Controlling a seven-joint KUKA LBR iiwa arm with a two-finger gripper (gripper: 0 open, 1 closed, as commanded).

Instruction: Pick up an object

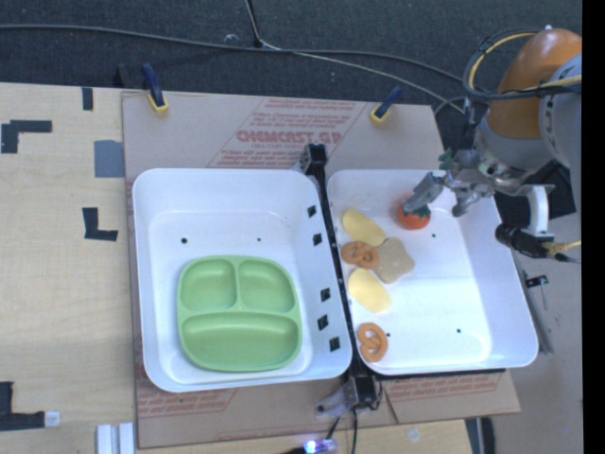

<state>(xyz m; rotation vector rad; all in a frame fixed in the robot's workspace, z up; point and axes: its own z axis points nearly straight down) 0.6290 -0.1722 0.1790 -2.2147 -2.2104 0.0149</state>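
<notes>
Your surface [57, 253] is carrying two white bins side by side on a cardboard sheet [284, 130]. The left bin [151, 197] is holding a green divided plate [238, 312]. Your pincer [442, 195] is hanging spread over the right bin's [492, 339] far corner, one finger just beside the tomato [414, 217]. Two yellow pieces, two pretzels and a tan cracker [393, 260] are lying near the divider.

Position: fixed above the bench [57, 253], looking down at a slant.
Facing: toward the far bench edge and the dark floor [284, 8] beyond it.
Distance: far enough to take in the left bin [151, 197] and the right bin [501, 348] whole.
Arm entry: arm [534, 74] reaching in from the right.
Shared area: single view, nothing overlapped.
</notes>
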